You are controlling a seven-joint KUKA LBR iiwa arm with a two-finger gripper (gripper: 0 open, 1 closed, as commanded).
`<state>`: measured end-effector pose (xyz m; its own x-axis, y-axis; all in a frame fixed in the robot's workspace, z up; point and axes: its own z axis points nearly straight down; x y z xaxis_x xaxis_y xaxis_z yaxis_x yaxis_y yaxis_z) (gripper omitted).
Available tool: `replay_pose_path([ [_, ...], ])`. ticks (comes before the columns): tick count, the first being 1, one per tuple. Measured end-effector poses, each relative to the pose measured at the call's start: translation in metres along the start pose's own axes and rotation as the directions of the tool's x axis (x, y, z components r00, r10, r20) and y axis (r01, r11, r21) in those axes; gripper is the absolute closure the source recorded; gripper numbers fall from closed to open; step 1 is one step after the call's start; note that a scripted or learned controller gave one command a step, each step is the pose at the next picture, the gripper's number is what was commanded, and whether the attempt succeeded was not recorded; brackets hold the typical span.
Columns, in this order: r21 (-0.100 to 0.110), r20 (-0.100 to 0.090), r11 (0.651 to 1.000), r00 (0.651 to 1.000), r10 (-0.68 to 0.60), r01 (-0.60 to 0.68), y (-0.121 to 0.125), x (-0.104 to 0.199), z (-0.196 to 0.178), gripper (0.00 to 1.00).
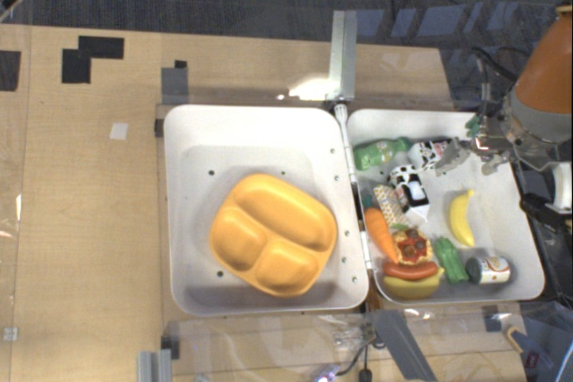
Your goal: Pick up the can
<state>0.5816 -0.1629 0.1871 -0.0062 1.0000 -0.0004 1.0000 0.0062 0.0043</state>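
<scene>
Roughly by size: bench (81, 219), left bin (188, 219) with yellow tray (273, 233), right bin (524, 228) with clutter. Arm (546, 76) upper right; end effector (479, 139) over bin's top edge, grip unclear, cannot tell. Banana (461, 217) centre-right. Can (491, 268) on side, lower right corner.

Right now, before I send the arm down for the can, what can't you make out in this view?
- Gripper on the grey and orange arm, camera view: cut by the right edge and too small to read.
- Small silver can lying in the right white bin: label too small; the green vegetable crowds its left end.
- Items under the red and yellow toy food: overlapped, unclear.
</scene>
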Motion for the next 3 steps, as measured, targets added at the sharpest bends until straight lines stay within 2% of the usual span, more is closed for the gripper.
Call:
replay_pose_path([
  [1, -0.021, 0.008, 0.998, 0.998, -0.06, 0.061, 0.063, 0.046, 0.064, 0.0],
  [2, -0.032, 0.013, 0.997, 0.998, -0.065, 0.065, 0.066, 0.046, 0.051, 1.0],
  [3, -0.009, 0.005, 0.997, 0.997, -0.076, 0.076, -0.031, 0.014, 0.096, 1.0],
])
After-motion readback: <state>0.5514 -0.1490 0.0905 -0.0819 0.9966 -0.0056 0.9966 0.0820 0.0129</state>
